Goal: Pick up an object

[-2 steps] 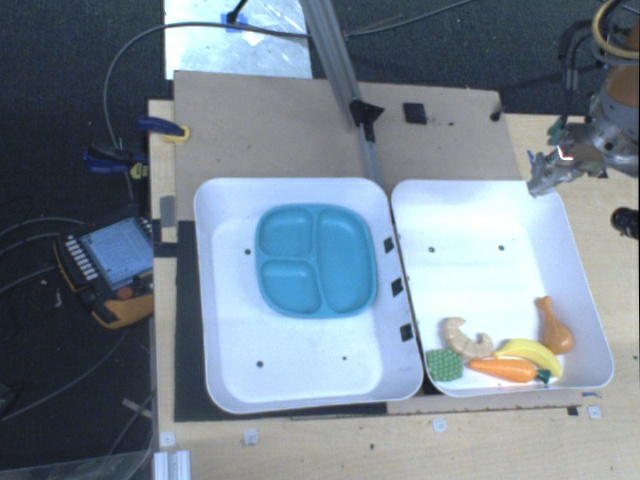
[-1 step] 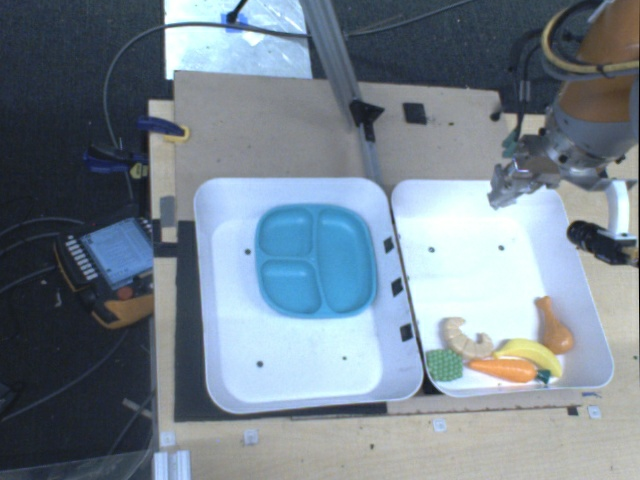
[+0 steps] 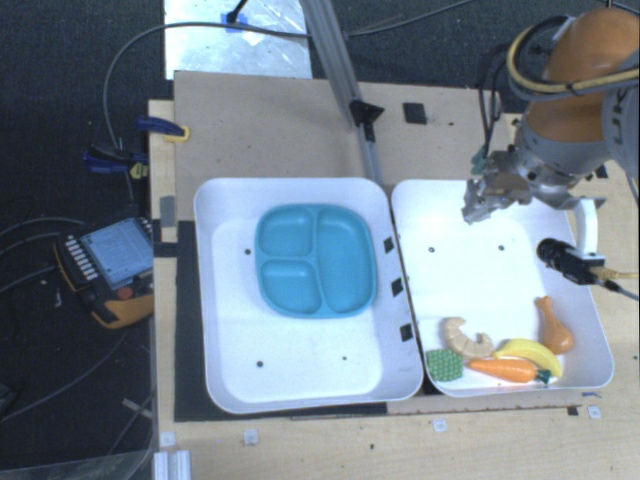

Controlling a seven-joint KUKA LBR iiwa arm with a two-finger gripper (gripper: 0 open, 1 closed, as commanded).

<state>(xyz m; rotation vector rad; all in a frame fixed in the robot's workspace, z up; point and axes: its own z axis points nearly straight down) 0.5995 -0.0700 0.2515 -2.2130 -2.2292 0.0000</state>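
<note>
Grey two-finger hand point(image 3: 480, 208) over right white bin's point(image 3: 500, 268) far edge; finger state indeterminable; orange plastic carrot point(image 3: 503, 370) near front edge.

The grey arm point(image 3: 575, 118) with its orange band reaches in from the right, bent down, its pincer point(image 3: 483, 203) pointing low.

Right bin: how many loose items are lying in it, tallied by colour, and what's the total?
Yellow: 1, the banana
Orange: 2, the carrot and the orange drumstick-shaped piece
Green: 1, the small green piece
Tan: 1, the curved tan piece
Total: 5, all clustered at the near edge of the right bin.
</note>
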